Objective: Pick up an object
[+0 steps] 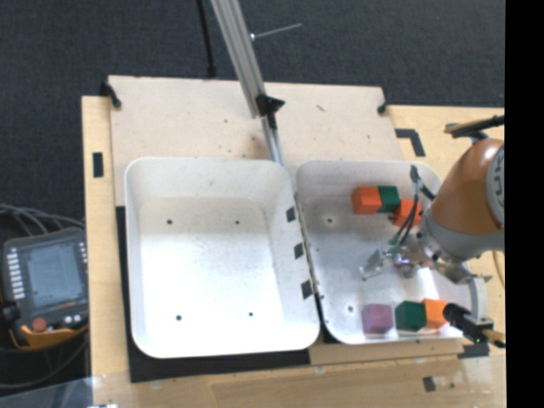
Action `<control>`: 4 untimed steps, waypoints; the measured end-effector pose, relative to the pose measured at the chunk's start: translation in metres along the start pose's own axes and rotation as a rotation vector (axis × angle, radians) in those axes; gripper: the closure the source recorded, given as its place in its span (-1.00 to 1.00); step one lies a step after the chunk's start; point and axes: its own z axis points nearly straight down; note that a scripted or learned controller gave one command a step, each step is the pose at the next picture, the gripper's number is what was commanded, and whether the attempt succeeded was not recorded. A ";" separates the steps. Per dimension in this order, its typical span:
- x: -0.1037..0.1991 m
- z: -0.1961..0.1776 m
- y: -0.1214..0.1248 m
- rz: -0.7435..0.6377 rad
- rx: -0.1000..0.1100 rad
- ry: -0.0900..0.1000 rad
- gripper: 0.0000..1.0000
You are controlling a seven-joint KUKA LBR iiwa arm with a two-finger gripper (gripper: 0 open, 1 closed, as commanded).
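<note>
Pincer low in right bin, among blocks.

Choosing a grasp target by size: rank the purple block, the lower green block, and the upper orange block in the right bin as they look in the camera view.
1. Purple block and lower green block: alike, not ranked.
2. Upper orange block: looks slightly smaller, though it lies farther from the camera, so this is unsure.

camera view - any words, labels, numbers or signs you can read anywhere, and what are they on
No text in this view can be read.
Teach pendant left of the bench: its screen and buttons are too small and blurred to read.
Blocks in the right bin, such as the purple block: plain faces, no markings seen.
Black marks on the bench: tape pieces, no lettering.
</note>
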 end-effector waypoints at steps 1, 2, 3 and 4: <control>-0.002 0.011 0.001 0.002 -0.006 -0.002 -1.00; -0.003 0.000 0.002 0.008 -0.011 -0.003 1.00; -0.010 -0.059 -0.004 0.009 -0.012 -0.003 1.00; -0.015 -0.123 0.001 -0.004 -0.014 -0.004 1.00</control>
